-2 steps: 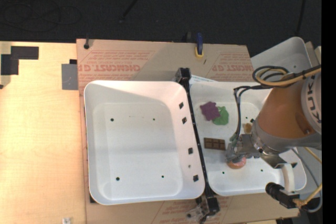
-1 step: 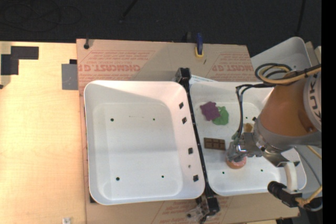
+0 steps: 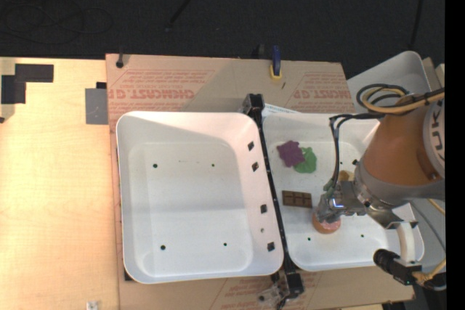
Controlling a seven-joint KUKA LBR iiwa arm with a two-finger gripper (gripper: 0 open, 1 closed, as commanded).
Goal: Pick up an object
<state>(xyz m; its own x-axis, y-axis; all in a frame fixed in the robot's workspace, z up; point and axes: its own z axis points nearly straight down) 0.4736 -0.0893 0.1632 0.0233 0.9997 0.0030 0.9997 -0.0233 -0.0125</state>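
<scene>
Overhead slanted view of a wooden bench bearing two shallow white plastic bins side by side on a sheet of printed brown cardboard (image 3: 218, 80). The grey arm with its orange band (image 3: 396, 152) enters from the right and bends down over the right bin (image 3: 309, 258), its wrist pointing toward the bin floor. The two-finger gripper (image 3: 330, 208) hangs low near the middle of the right bin's front half, directly over a small round pinkish-orange object (image 3: 327, 226), which lies on the bin floor just below the metal fingertips; whether the fingers touch it or how far they stand apart cannot be told from this angle, as the wrist hides them. A flat dark-brown rectangular block (image 3: 296, 198) lies just beside the gripper, toward the bin's left wall. Farther back, a purple crumpled soft object (image 3: 290, 152) touches a green soft object (image 3: 307, 160) near the rear left corner. The left bin (image 3: 189, 200) adjoins the right bin along a black clipped divider (image 3: 265, 185).
</scene>
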